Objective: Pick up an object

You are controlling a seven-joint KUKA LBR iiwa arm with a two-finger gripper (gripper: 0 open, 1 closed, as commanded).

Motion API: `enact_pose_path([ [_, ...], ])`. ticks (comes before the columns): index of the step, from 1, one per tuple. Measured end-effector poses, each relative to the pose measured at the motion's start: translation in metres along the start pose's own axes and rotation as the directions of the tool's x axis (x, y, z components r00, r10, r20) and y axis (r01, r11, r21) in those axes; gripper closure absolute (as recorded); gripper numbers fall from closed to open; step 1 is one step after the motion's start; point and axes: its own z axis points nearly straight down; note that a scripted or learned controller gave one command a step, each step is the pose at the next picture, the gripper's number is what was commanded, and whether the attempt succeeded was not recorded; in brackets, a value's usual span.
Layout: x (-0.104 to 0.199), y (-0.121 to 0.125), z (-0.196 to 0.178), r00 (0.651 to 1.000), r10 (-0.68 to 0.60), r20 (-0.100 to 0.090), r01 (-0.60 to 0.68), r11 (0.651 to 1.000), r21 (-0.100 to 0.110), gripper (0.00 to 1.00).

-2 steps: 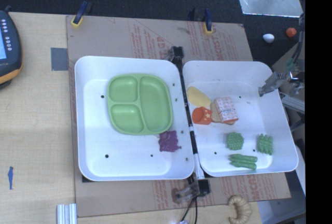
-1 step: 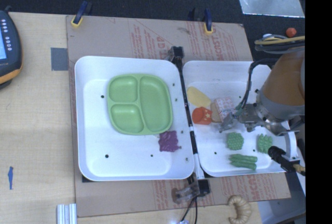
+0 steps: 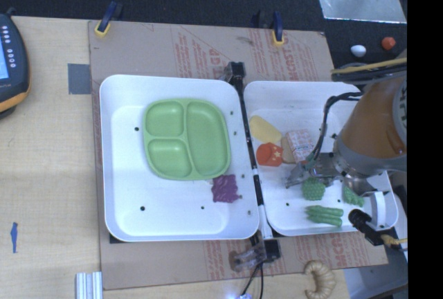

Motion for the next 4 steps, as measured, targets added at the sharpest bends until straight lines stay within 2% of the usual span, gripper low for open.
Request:
enact_pose_path([
  [1,-0.063,0.028,-0.168,1.0,0.004,0.011,-0.004,1.0,-0.024,0.0],
  [2,-0.022,-0.013,-0.073,1.0,0.0,-0.003,0.0,1.0,0.006,0.0],
  [3,-0.01,0.01,-0.022,1.0,-0.004,0.0,0.004,1.0,0.0,0.0],
  [4,0.017,0.016,-0.001,1.0,-0.005,0.0,0.005,1.0,-0.002,0.0],
])
